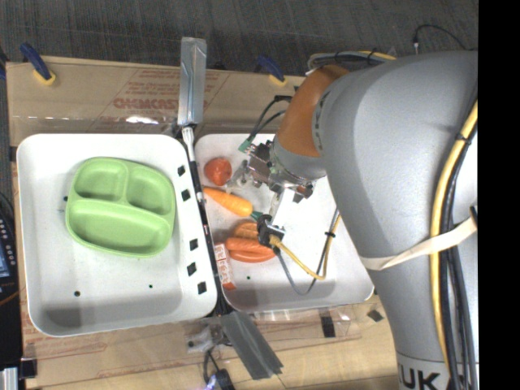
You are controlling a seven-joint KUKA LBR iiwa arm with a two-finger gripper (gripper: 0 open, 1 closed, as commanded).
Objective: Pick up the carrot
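The carrot is orange with a small green stub at its right end. It lies slantwise in the right bin, near that bin's left wall. My gripper hangs low over the same bin, just up and to the right of the carrot and beside a red tomato. The wrist and grey arm cover the gripper's tip. Nothing shows as held in it.
Below the carrot, an orange piece and a red-orange piece lie together. The left bin holds a green divided plate. My bulky arm covers the right bin's right side.
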